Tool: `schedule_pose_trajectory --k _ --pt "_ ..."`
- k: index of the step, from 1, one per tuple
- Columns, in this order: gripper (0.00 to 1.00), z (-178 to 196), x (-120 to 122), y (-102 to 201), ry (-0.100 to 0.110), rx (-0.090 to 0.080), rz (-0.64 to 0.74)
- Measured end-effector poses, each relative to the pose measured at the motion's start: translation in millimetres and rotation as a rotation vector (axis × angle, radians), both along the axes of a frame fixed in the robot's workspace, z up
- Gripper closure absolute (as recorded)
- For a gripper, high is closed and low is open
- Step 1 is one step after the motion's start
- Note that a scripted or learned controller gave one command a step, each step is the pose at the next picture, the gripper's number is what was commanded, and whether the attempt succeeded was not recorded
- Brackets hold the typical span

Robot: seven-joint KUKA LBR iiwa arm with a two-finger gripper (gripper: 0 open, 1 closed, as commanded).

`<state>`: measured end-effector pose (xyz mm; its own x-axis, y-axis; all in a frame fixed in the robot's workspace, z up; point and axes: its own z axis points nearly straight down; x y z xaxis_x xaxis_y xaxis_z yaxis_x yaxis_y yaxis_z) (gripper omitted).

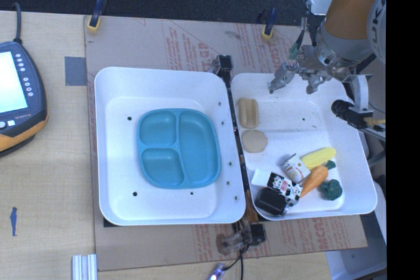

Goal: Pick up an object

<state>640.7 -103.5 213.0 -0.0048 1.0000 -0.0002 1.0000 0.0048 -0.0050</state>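
Toy carrot [314,180] well below the apparently open, empty fingers [296,80].

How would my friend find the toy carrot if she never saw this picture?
Look at the right-hand white bin, then at the pile of toys in its near right corner. The carrot lies slanted there, between the yellow corn above it and a dark green lump beside it. It is the only orange, pointed thing in the pile.

Two white bins [105,141]; one blue plate [178,147]; one carrot [314,180].
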Motion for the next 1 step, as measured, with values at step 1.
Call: schedule_pose_trajectory --k 1 --pt "0.0 -119.7 -29.2 11.1 -0.004 -0.001 0.0"
